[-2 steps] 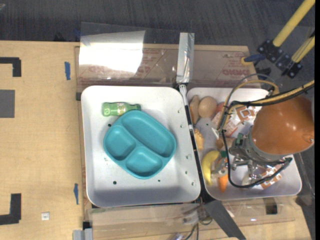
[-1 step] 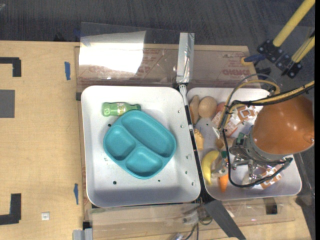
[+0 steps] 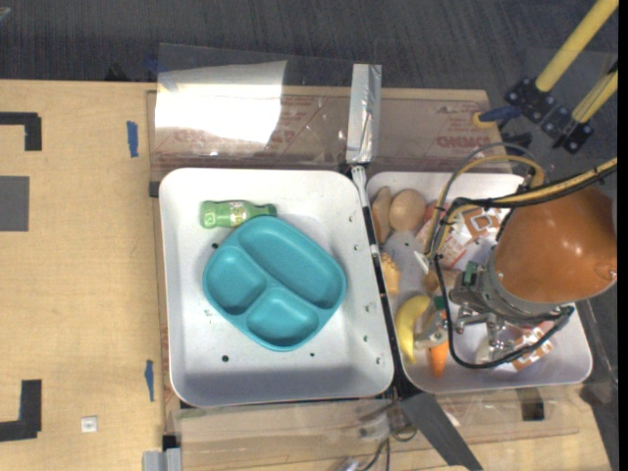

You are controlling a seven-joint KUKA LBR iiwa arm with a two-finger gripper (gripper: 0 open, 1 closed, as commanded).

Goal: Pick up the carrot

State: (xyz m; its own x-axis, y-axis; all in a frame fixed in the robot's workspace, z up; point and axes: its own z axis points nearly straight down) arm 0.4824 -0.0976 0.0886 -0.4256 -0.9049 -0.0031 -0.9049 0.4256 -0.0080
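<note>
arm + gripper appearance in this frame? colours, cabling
The arm shows a big glossy orange band, rounded like a dome from above. Beneath it sits grey metal gripper hardware. Black and yellow cables loop over the wrist, and thin black wires run around the gripper.

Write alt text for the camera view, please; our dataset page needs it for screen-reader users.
A grey robot arm with an orange band reaches from the right into the right bin, its tool low beside an orange carrot and a yellow banana among other toy foods. The left bin holds a teal divided plate and a small green bottle.
</note>
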